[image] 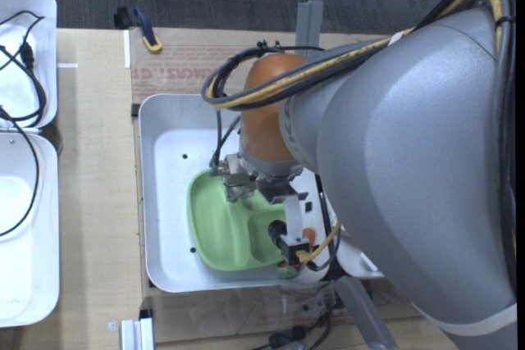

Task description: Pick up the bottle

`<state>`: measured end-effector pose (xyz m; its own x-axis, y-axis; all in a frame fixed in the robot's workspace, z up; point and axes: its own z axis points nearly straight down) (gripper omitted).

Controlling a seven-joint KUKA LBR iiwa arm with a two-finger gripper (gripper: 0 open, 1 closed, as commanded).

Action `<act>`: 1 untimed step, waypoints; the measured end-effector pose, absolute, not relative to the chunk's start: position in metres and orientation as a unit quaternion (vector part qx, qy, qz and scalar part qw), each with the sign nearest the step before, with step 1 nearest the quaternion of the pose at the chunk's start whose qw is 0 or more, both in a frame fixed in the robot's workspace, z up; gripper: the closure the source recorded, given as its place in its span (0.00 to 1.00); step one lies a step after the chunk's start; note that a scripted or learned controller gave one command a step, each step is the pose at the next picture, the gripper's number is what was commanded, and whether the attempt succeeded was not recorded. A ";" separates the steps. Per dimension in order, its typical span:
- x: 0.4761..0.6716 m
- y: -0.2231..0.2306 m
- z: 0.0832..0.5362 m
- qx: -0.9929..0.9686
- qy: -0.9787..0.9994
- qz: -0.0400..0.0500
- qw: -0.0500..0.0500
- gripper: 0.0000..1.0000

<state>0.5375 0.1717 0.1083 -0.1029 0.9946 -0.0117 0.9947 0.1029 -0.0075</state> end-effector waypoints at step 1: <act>0.522 0.212 0.300 0.548 0.836 -0.002 0.000 1.00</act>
